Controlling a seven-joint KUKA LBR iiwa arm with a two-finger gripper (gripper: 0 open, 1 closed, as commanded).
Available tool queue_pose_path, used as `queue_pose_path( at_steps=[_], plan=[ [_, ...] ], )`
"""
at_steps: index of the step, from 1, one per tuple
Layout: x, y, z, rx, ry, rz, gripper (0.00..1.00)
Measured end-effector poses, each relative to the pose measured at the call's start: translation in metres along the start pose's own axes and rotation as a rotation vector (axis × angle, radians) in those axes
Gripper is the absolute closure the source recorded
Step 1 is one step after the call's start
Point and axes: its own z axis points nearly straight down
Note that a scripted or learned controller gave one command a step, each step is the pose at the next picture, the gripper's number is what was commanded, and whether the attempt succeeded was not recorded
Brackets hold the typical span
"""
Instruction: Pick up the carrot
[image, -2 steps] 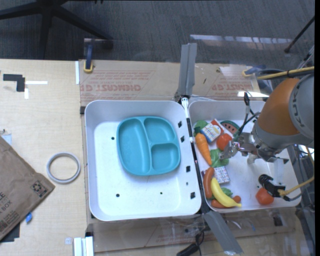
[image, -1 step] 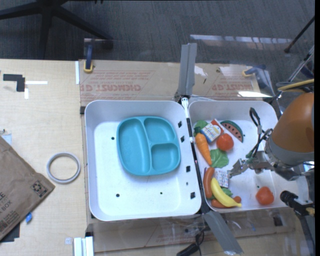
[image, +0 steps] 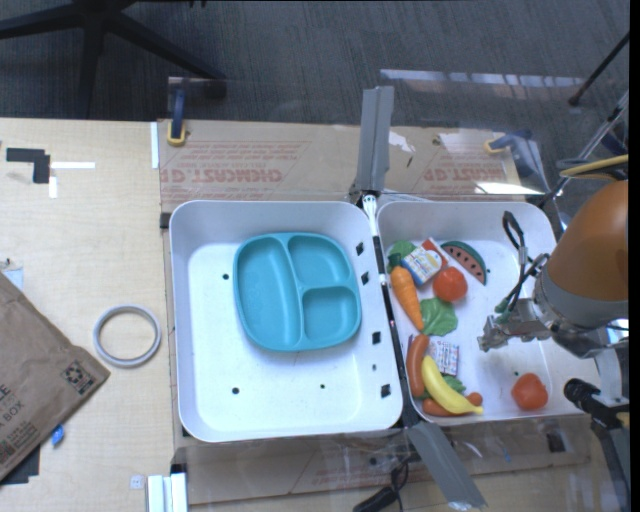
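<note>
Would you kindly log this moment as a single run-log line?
target: carrot in right bin, by left wall, untouched | gripper over right bin, right of carrot, apart | left bin: blue plate

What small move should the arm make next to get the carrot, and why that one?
Probably shift the gripper toward the camera view's left and a little up the picture, until it is above the carrot. The gripper hangs over the right bin well to the right of the carrot, which lies near the bin's left wall, beside a green leafy piece and a tomato.
</note>
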Motion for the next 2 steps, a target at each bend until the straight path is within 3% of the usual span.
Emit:
queue_pose_path(
  at_steps=[1,2],
  plan=[
    [0.0693,-0.0060,-0.2147,0.000,-0.003,0.394,1.00],
    [0.0694,-0.0061,-0.2146,0.000,-0.003,0.394,0.00]
  ],
)
